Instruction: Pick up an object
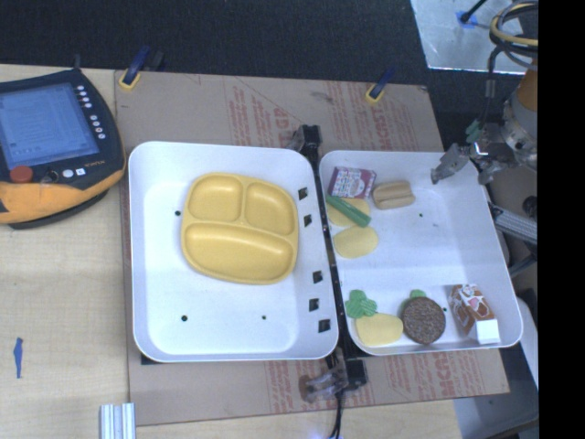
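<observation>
The gripper [454,165] hangs at the right bin's [457,254] upper right rim, apart from the toys there, nearest the tan bread [393,194], holding nothing, likely poised to descend; its state I cannot tell.

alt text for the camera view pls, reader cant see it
Two shallow white bins sit side by side on a bench, the left bin holding a yellow divided plate and the right bin holding small toy foods. The gripper hovers at the right bin's upper right edge, near a tan bread piece.
</observation>
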Available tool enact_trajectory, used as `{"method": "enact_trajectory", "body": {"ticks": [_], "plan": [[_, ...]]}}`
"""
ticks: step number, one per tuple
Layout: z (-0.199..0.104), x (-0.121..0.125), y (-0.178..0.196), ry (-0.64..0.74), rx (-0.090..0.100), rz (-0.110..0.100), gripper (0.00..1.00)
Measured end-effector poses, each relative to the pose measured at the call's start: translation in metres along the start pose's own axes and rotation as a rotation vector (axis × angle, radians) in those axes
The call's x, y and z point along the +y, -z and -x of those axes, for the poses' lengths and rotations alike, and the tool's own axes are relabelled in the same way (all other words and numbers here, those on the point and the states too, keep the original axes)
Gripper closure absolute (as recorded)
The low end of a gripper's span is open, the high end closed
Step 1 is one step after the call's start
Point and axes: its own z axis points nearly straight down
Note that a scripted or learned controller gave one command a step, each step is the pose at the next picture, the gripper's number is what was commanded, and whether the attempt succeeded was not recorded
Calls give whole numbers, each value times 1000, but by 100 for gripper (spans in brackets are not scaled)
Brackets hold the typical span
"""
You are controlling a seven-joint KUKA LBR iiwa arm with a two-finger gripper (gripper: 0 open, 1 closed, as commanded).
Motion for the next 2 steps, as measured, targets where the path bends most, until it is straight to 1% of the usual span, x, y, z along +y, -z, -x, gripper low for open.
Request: {"method": "enact_trajectory", "body": {"ticks": [1, 2], "plan": [[-47, -53, -101, -1, 14, -30, 0], [-67, -170, -37, -3, 14, -27, 0]]}}
